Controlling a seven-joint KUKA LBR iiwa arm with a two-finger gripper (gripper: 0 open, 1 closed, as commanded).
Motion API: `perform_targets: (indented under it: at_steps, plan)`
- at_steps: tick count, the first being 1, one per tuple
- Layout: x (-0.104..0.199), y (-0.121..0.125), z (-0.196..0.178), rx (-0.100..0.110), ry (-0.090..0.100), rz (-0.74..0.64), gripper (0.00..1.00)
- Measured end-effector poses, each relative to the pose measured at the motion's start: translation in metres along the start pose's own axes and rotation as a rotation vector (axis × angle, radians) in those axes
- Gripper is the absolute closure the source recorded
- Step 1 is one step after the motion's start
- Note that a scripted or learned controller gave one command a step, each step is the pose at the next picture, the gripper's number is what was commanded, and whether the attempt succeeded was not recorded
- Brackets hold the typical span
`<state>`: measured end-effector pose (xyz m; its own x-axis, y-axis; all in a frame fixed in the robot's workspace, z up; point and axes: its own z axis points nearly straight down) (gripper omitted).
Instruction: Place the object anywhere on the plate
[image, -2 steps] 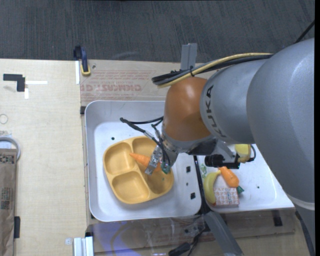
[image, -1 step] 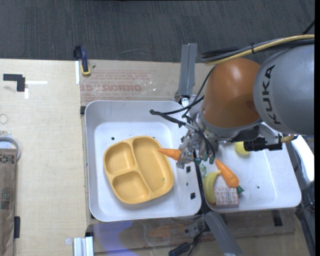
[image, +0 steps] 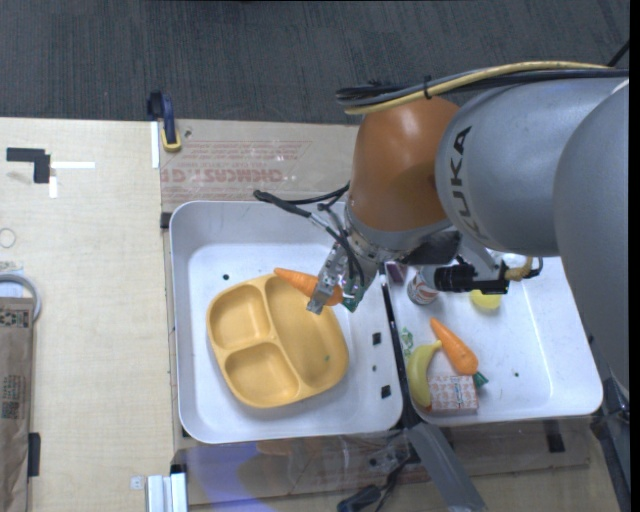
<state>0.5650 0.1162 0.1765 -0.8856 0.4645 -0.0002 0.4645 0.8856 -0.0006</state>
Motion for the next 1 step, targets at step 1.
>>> perform_targets:
  at_steps: [1]
  plan:
    - [-0.0002, -0.0001, -0.0001, 0.000, 0.000, 0.001, 0.00]
